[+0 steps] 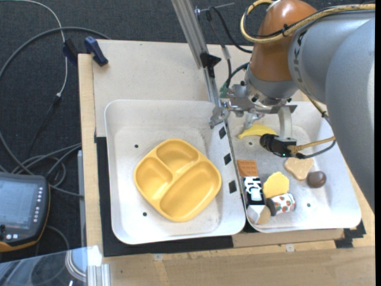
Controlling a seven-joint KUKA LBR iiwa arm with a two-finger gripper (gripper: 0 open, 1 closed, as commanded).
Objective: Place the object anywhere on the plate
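A yellow three-part plate (190, 192) lies in the left white bin (119, 159), with nothing on it. The right bin (336, 210) holds a yellow banana (255, 130), an orange square cracker (247, 167), a yellow wedge (275, 183), a tan cookie (299, 168), a brown ball (316, 179), a small red-and-white can (281, 204) and a black-and-white item (253, 189). My gripper (266, 118) hangs low over the far end of the right bin, just above the banana, under the orange wrist band (280, 22). The arm hides that corner of the bin.
A slanted metal pole (189, 28) comes down to the divider between the bins. A blue clamp (95, 50) sits on the bench's far left corner. Cables and a pendant screen (21, 210) lie on the floor to the left.
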